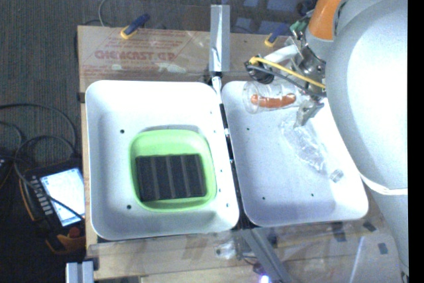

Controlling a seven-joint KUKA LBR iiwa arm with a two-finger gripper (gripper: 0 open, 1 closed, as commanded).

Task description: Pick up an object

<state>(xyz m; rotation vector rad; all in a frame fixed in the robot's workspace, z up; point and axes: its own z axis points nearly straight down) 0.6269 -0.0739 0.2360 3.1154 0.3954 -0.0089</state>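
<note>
While I am hovering my gripper [306, 86] over the right bin [344, 209], I cannot tell its state; the clear plastic bottle [306, 142] is lying unlifted.

Green tray [173, 172] in left bin [106, 109]; arm [371, 76] over right bin [265, 162].

clear crinkly plastic bottle [306, 142], glossy green tray [173, 169]

Green tray [173, 173] fills left bin [106, 103]; right bin [265, 175] roomier.
</note>
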